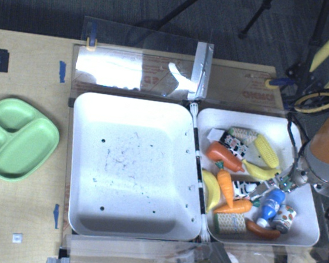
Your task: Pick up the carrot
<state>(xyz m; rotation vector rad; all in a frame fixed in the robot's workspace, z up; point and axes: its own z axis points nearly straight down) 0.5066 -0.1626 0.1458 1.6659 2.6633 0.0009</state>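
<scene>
Carrot [225, 188] lies in the right bin [309, 230], near its left wall, roughly mid-length, tip pointing to the far edge, fat end down by a second orange piece [235, 207]. Banana [210, 189] touches its left side; clutter is packed all around. Gripper [273, 184] sits low over the pile just right of the carrot, holding nothing; how wide the claw stands I can't tell, too small and cluttered. Carrot looks like a light, stiff, smooth plastic toy, so likely slippery. I'd pinch across the thick middle, not the tapered tip.
</scene>
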